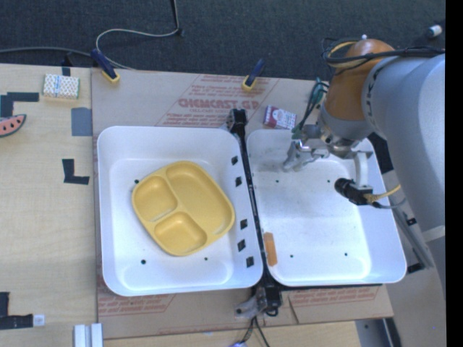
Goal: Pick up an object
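The pale wooden worktop (43,194) carries a cardboard sheet (202,103), and on that sit the two white bins side by side. The left bin (119,266) holds a yellow divided plate (182,207), lying flat near its middle. In the right bin (318,230) I see one small orange piece (269,249), tucked against the bin's left wall toward the near corner. A little red-and-white packet (278,116) lies on the cardboard just outside that bin's far edge.

The arm (405,121) reaches in over the right bin, with the tool (293,159) low near the bin's far left corner. I cannot tell whether the tool is spread or pressed together, and I make out no object in it.

I judge this as the approach step, with nothing picked yet. The orange piece is the nearest candidate, well apart from the tool along the same wall. The next move calls for travelling toward the near edge, lining up over the piece, and descending without catching the wall beside it.
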{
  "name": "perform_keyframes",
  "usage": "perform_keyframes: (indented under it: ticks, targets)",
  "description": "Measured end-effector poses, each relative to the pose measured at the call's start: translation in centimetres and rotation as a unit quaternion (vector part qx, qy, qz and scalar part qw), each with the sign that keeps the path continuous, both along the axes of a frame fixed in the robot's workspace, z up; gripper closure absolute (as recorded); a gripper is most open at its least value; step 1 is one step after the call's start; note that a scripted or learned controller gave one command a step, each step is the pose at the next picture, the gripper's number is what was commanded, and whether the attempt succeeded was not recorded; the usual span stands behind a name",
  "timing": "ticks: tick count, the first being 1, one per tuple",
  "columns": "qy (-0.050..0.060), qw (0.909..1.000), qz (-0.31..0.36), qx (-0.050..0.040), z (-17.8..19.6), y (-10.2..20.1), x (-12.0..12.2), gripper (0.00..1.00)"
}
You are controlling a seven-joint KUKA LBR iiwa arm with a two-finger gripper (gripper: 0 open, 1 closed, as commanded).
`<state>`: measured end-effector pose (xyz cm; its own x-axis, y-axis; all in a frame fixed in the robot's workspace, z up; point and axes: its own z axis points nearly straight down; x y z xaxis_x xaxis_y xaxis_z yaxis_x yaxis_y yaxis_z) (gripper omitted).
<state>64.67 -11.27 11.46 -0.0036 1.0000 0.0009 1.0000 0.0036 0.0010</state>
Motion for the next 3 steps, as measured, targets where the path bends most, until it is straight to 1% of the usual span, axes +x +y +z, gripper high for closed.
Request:
perform_keyframes:
  ticks: [1,2,3]
  targets:
    - [0.0,1.0,0.0,0.0,-0.02,0.0,-0.01,0.0]
    - [0.001,1.0,0.0,0.0009,0.91,0.1,-0.01,1.0]
    - [0.001,1.0,0.0,0.0009,0.9,0.1,-0.01,0.0]
